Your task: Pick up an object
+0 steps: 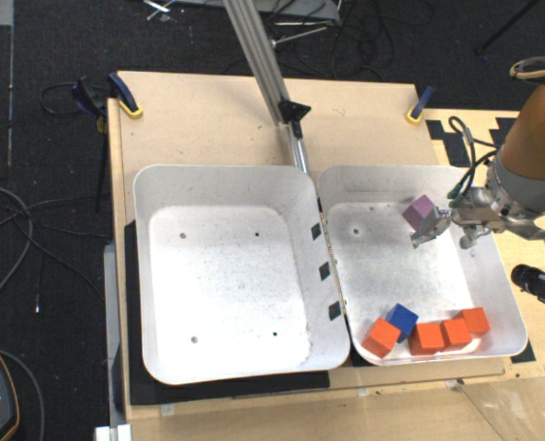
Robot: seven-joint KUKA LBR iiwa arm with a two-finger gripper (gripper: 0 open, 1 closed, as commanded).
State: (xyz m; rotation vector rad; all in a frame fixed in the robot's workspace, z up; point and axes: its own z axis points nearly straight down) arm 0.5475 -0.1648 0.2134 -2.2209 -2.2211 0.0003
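Arm: the grey arm with its orange band (pixel 534 141) reaches in over the right rim of the right bin (pixel 493 255), wrist low above the bin floor.

Gripper: the gripper (pixel 447 228) sits near the middle of the right bin, toward its far edge. Two fingers (pixel 425 234) show with a gap between them, so they stand apart, and nothing is caught between them.

Purple block: the purple block (pixel 420 211) lies tilted in the far half of the right bin, just beside the left fingertip and perhaps touching it; I cannot tell contact for sure. It is the nearest thing to take.

Other blocks: along the near edge of the right bin lie an orange block (pixel 380 336), a blue block (pixel 402 320) resting against it, and three more orange blocks (pixel 447 332) packed toward the near right corner.

Left bin: the left bin (pixel 162 191) is well apart from the work.

Step in hand: by my judgement, lining up on the purple block before closing.

How to do it well: shift toward the block so it sits squarely between the fingers, turn the wrist to meet its flat faces and not a corner, go down fully, then close and lift straight.

Risk: the fingertip may nudge the tilted block away toward the far rim.
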